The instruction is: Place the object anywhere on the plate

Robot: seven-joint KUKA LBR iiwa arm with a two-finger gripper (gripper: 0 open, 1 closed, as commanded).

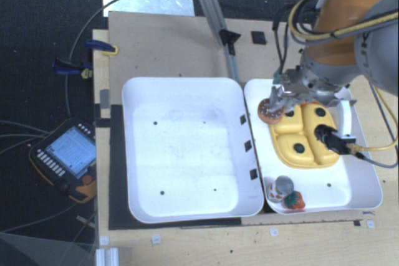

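The scene is viewed from one fixed camera mounted above the tabletop [181, 47], angled downward at a slant. Both white bins [181, 146] are taken in from moderate height, with dark floor seen along the top and left.

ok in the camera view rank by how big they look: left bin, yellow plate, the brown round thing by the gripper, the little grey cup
1. left bin
2. yellow plate
3 and 4. brown round thing and grey cup: they look about alike, so I won't rank them; the gripper also covers part of the brown one.
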